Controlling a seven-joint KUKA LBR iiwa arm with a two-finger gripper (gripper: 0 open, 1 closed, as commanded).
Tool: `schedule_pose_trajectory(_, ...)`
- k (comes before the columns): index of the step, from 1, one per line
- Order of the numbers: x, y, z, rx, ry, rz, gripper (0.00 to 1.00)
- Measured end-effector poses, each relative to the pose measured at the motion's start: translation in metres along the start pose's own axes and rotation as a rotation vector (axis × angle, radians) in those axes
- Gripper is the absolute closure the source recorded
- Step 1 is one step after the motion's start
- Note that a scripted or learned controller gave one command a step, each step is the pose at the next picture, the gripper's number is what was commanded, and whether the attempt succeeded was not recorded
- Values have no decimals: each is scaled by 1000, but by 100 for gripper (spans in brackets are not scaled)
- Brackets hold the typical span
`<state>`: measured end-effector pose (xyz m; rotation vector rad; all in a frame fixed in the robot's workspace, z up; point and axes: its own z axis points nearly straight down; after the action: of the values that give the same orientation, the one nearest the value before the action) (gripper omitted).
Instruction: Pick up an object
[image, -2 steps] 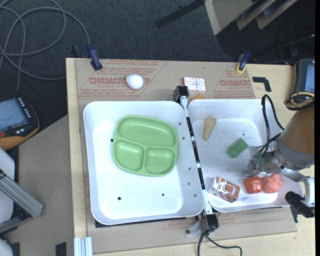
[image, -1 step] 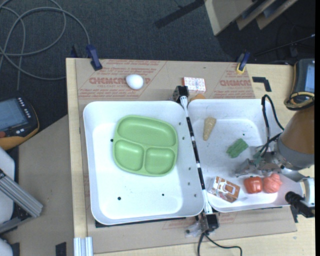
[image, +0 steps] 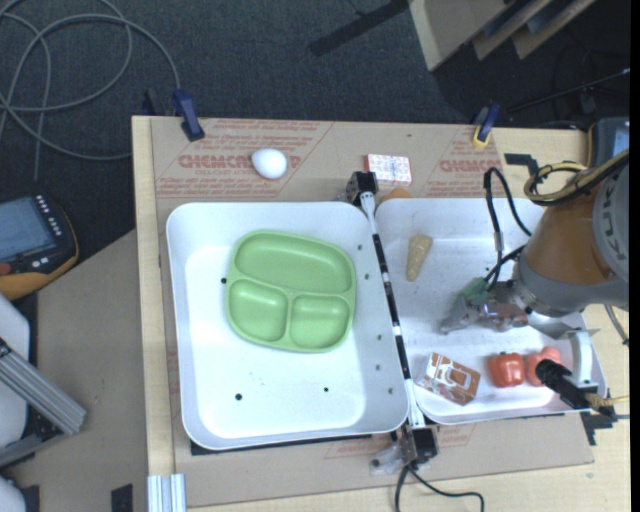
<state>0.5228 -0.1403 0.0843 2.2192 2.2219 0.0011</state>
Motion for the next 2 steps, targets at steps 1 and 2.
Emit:
schedule_pose_trajectory(1,28,42,0,0,0,0,0)
schedule_pose_trajectory(2,48,64,0,0,0,0,0)
